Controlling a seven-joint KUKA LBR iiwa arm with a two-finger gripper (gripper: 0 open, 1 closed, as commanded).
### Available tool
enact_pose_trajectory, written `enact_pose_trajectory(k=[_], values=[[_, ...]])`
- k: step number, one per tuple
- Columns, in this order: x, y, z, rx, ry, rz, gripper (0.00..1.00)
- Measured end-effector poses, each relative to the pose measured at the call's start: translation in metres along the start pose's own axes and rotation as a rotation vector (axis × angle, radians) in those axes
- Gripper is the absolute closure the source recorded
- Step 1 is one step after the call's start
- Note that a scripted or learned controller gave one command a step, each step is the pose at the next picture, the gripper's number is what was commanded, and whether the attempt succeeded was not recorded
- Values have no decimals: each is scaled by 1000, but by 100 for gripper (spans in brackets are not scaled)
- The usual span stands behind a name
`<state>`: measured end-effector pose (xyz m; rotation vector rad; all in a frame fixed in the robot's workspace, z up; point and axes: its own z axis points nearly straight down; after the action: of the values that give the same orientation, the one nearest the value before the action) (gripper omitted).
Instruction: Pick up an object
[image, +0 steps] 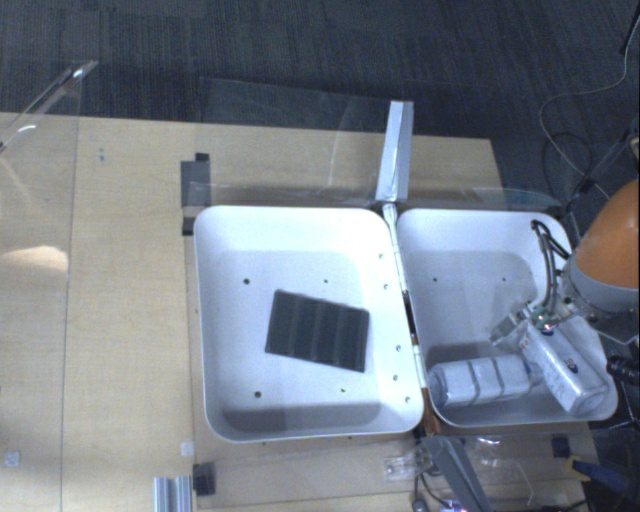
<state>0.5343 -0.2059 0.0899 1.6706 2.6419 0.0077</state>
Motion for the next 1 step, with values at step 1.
enact_pose_trajectory(k=[1], values=[[0,4,-12,-6,-1,-2,100]])
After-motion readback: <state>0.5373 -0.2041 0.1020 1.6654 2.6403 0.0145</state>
